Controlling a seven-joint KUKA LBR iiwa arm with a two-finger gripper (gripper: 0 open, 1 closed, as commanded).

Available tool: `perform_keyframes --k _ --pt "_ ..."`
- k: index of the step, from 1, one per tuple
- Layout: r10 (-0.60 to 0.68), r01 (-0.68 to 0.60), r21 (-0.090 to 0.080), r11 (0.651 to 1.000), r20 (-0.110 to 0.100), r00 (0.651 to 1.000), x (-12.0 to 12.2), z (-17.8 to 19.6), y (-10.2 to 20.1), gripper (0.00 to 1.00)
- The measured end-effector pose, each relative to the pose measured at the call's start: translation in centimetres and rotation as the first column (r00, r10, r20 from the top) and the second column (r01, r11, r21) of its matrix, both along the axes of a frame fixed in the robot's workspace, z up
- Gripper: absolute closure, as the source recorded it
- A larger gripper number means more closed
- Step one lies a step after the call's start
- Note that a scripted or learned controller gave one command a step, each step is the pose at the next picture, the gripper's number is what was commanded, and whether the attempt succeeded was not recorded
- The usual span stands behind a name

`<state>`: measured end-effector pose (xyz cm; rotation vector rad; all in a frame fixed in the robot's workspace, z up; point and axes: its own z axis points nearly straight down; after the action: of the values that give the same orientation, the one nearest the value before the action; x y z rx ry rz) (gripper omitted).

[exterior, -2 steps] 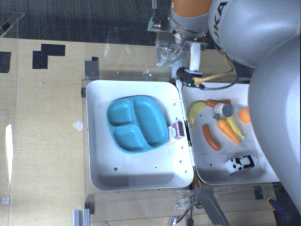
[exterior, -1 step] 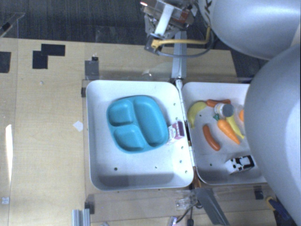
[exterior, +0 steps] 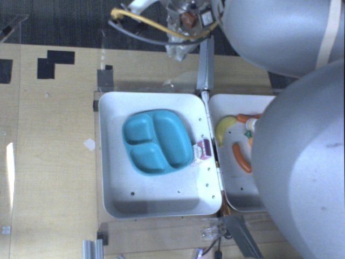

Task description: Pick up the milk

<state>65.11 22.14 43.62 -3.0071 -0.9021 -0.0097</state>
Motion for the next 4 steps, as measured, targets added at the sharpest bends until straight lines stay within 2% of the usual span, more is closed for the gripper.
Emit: perform_keyframes --k 1,2,3,4 --pt "0.328 -0.328 -0.004 0.945 -0.005 0.945 -1.2 -16.4 -1.0 1.00" --pt "0.229 -0.229 -0.003 0.973 0.000 0.973 0.2 -3.1 -4.2 1.00" --pt "0.440 -0.440 -0.004 0.898 -0.004 0.898 -4.4 -12.3 -3.8 1.00" --pt "0.180 -0.180 -0.002 0.984 0.000 0.984 0.1 -5.6 -3.2 1.00"
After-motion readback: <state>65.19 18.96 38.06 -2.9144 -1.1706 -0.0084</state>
